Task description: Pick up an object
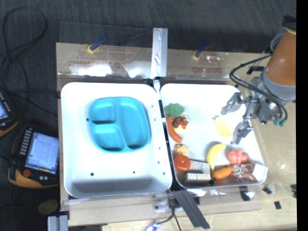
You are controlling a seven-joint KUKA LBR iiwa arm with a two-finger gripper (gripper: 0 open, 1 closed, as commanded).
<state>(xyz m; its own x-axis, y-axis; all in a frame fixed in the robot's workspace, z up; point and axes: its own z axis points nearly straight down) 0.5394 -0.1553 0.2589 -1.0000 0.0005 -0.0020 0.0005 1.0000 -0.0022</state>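
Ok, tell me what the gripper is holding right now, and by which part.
Nothing is held. The gripper is open above the right bin, its fingers spread with only white floor between them, beside the pale yellow piece.

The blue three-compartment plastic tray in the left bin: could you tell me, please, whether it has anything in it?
Empty. The blue three-compartment plastic tray sits right way up in the left white bin, and all three compartments show bare blue.

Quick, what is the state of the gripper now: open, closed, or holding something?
Gripper: open, holding nothing, above the right bin.
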